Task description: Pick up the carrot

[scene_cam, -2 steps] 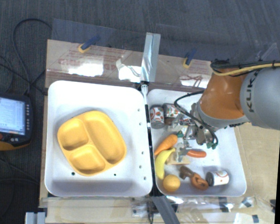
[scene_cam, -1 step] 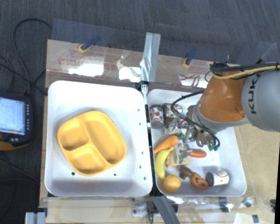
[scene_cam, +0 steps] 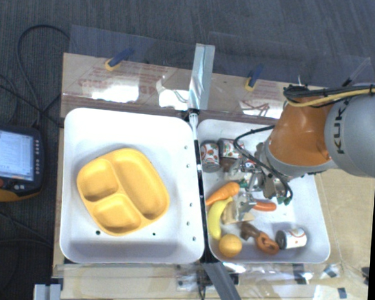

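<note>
Camera view, right bin (scene_cam: 318, 218): carrot (scene_cam: 223, 193) lying near the left wall, just above a banana (scene_cam: 215, 218), with an orange fruit (scene_cam: 230, 245) below. Gripper (scene_cam: 255, 191) low beside the carrot's right end; finger state cannot be told. Left bin (scene_cam: 78, 137): yellow divided tray (scene_cam: 122, 190).

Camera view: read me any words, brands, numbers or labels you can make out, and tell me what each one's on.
"KU": large dark letters on the grey arm, cut off at the picture's edge.
Teach pendant screen: text too small to read.
Cans and in the right bin: labels blurred, unreadable.
</note>
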Controlling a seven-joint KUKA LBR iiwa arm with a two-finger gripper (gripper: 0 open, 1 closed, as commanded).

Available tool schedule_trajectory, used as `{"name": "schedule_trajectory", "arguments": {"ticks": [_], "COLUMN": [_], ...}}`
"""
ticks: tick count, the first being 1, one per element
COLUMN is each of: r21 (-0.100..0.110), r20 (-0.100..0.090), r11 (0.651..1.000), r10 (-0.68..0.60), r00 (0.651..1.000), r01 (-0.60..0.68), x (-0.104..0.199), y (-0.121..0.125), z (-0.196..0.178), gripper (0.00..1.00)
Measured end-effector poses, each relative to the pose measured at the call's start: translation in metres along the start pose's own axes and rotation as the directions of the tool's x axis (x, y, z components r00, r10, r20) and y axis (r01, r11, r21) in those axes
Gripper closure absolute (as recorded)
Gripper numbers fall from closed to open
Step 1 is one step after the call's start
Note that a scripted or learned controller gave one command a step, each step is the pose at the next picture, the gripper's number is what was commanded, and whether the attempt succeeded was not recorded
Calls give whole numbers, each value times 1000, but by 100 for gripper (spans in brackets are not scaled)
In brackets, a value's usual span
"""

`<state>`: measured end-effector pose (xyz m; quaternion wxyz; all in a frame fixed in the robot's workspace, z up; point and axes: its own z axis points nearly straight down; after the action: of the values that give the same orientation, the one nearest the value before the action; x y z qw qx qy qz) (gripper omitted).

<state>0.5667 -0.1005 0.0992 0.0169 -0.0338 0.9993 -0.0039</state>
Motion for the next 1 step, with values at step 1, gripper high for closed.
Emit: {"name": "schedule_trajectory", "arguments": {"ticks": [1], "r21": [0], "r20": [2], "r11": [999], "r10": [-43], "r00": [999], "r01": [43], "x": [8], "y": [4], "z": [0], "gripper": [0]}}
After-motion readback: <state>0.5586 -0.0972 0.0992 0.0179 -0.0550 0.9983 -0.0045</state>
